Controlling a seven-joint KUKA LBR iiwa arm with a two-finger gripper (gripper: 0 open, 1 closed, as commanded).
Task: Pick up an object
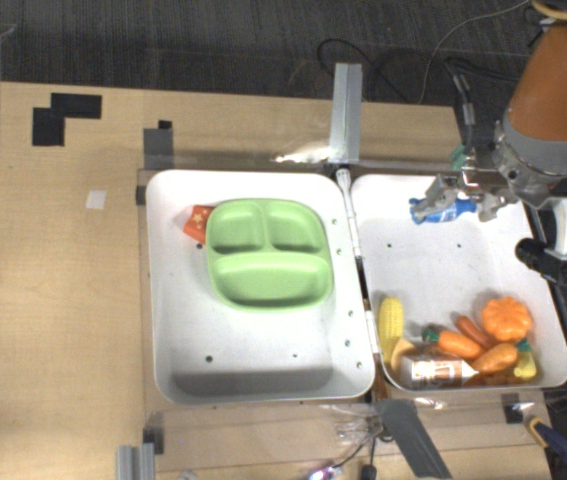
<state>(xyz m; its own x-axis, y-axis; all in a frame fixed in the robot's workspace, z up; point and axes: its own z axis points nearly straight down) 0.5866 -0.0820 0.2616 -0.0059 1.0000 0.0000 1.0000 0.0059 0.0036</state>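
Note:
My gripper (460,200) hangs over the back of the right bin (463,268), reaching in from the right. A small blue object (431,209) sits between its fingertips and sticks out to the left, so the gripper is shut on it. At the bin's front lie a yellow corn cob (390,320), orange carrots (460,344), a small orange pumpkin (507,316) and a brown-labelled bottle (436,371).
The left bin (178,348) holds a green divided plate (267,251) with a red-orange item (196,224) tucked at its left edge. A metal post (347,108) stands behind the seam between the bins. Cables trail at the back right.

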